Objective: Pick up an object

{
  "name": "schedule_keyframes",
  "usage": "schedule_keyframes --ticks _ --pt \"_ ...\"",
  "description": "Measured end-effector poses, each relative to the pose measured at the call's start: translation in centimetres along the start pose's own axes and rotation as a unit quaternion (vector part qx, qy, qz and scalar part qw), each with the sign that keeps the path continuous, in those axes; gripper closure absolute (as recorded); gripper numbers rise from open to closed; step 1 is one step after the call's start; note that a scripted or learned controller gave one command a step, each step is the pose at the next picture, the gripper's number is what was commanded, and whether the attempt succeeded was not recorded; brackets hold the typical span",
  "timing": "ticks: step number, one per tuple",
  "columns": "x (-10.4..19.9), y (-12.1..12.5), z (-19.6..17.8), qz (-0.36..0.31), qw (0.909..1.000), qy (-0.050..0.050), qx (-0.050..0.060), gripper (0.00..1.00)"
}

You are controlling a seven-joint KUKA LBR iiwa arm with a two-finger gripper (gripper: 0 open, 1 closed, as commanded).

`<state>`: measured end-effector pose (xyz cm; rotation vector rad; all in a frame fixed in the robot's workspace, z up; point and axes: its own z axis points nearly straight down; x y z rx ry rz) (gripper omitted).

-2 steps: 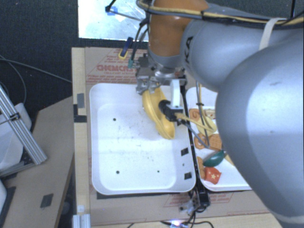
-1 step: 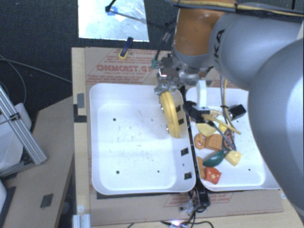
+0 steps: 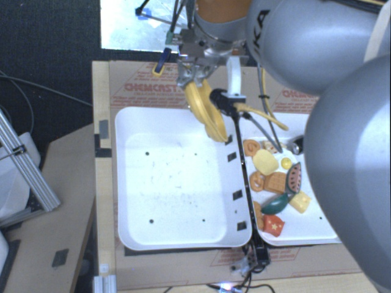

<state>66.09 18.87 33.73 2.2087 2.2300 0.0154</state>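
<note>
A yellow toy banana (image 3: pixel 206 113) hangs tilted over the far right corner of the left white bin (image 3: pixel 125 182), lifted off its floor. My gripper (image 3: pixel 194 82) comes down from the orange-banded wrist at the top and is shut on the banana's upper end. The grey arm covers the view's top right. In the right bin (image 3: pixel 317 237) lie several toy foods: a pale yellow round piece (image 3: pixel 266 162), a brown cookie (image 3: pixel 252 146), a watermelon slice (image 3: pixel 295 177), a dark green piece (image 3: pixel 275 203) and a red piece (image 3: pixel 273 225).
A black divider strip (image 3: pixel 241 176) runs between the two bins. A yellow cable (image 3: pixel 264 116) and dark hoses hang from the arm over the right bin's far side. Cardboard (image 3: pixel 140 84) lies under both bins. A metal frame (image 3: pixel 24 176) stands at the left.
</note>
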Motion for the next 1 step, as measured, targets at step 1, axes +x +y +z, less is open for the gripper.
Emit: schedule_keyframes --ticks 1 --pt "-2.06 0.7 2.28 0.005 1.0 -0.003 0.006 1.0"
